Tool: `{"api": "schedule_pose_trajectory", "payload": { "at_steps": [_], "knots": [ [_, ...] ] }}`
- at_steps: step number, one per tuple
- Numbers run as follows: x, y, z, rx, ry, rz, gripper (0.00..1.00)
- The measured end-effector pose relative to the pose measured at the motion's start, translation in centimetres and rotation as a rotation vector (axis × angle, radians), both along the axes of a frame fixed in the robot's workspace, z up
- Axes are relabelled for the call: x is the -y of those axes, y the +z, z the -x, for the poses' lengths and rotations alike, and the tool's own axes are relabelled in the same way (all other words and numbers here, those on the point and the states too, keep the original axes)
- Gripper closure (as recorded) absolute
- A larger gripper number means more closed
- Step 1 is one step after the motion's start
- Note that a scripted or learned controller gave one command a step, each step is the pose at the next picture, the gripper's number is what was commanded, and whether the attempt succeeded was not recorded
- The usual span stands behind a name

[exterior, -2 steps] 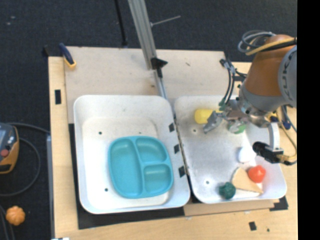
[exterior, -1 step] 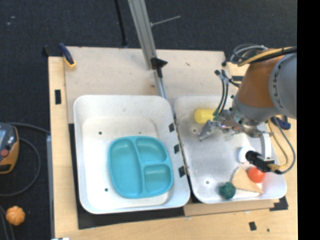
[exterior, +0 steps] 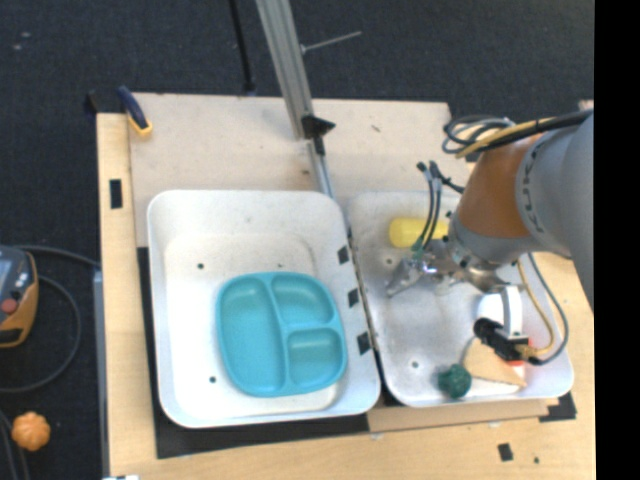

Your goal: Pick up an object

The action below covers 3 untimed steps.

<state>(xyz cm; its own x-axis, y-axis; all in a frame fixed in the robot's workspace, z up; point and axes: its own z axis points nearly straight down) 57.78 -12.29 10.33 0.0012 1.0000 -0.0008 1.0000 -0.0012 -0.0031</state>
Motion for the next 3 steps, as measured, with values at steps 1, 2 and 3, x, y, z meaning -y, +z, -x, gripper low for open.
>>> {"api": "schedule_pose_trajectory", "payload": {
  "at_steps": [1,2,3],
  "knots": [
    [0.2,1.4,-0.2,0.007,-0.005,0.001,1.0],
    [0.4,6.7,-1.4,0.01,0.003,0.001,1.0],
    [0.3,12.9,-2.2,0.011,0.004,0.001,1.0]
  ]
}}
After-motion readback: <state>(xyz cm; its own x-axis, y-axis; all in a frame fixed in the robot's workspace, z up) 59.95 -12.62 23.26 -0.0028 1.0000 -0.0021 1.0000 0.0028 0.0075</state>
